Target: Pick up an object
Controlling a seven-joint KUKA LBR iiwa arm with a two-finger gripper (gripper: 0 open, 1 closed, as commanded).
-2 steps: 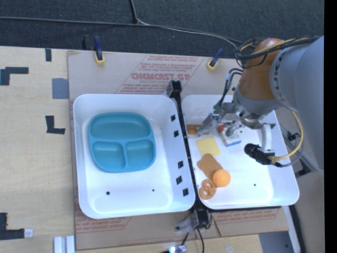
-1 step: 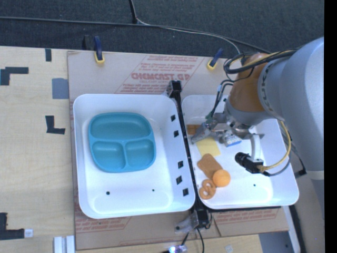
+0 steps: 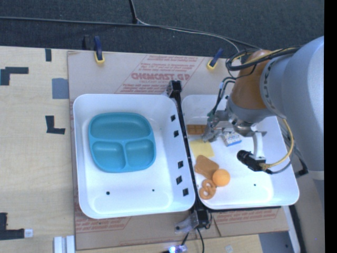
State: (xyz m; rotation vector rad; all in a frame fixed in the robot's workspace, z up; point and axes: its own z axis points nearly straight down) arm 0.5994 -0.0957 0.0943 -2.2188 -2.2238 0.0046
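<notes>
The gripper (image 3: 211,132) hung low in the right bin (image 3: 274,194); whether it was spread or pinched could not be told. Toward seven o'clock lay an orange ball (image 3: 221,178), probably light, smooth and roll-prone, best squeezed across its widest middle.

Looks like a robotics lab from my feed: cardboard sheet (image 3: 158,75) clamped to the counter (image 3: 31,141) with spring clamps (image 3: 98,50), loose cables (image 3: 158,22), black tape marks (image 3: 52,125).

right bin (image 3: 274,191): right half open | food cluster (image 3: 208,167) crowds divider (image 3: 181,141) side
</notes>
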